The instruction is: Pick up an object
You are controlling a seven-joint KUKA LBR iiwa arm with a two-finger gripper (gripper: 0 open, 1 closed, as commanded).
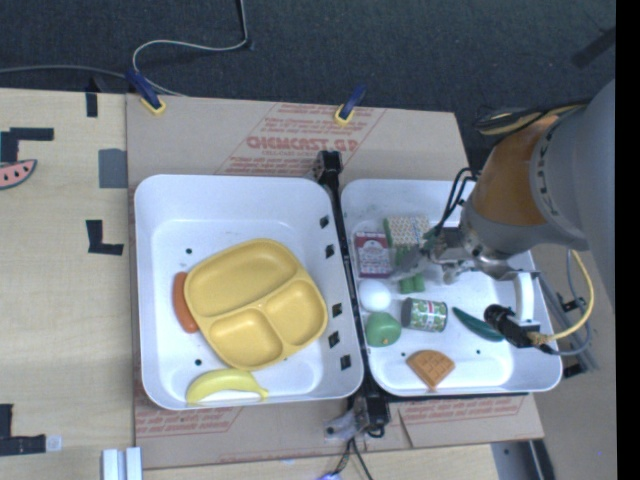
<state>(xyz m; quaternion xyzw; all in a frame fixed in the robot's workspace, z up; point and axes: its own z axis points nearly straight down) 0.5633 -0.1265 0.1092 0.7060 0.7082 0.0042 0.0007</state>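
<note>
Reaching in over the right bin [545,373], the gripper [440,253] is hanging near a red box [372,254] and a small can [425,315]; its grip I cannot tell

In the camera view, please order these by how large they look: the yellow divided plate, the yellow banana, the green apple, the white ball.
1. Yellow divided plastic plate
2. Yellow banana
3. Round green apple
4. Small white ball

The last two look nearly alike.

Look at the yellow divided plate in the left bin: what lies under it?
An orange object pokes out from under the yellow divided plate on its left edge. The rest is covered.
</note>
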